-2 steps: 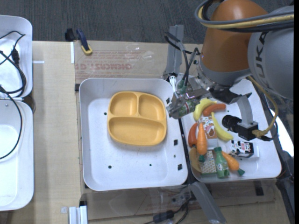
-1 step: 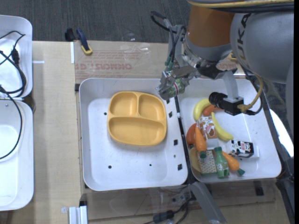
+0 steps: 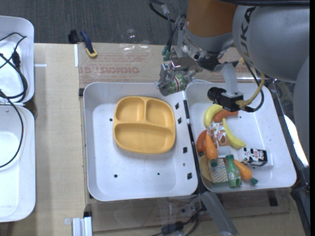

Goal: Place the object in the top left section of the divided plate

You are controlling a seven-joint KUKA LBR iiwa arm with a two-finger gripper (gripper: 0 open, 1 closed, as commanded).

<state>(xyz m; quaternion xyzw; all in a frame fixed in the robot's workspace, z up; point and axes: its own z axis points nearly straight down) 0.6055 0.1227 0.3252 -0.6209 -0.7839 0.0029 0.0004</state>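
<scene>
Camera view, end effector (image 3: 173, 80) grasping a small green-and-white can-like object (image 3: 172, 84), raised over the top seam between the two white bins, yellow three-section divided plate (image 3: 144, 124) in left bin (image 3: 98, 171), toy foods in right bin (image 3: 275, 146)

One fixed overhead camera looks slantwise down on both white bins (image 3: 93, 146).

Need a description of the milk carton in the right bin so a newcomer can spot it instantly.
Start at the right-hand white bin, the one piled with toy food. Go to its lower right area, just right of the carrots and the green bottle. The milk carton lies there on its side: a small white box with black cow-like patches, unlike the orange, yellow and green items beside it.
</scene>
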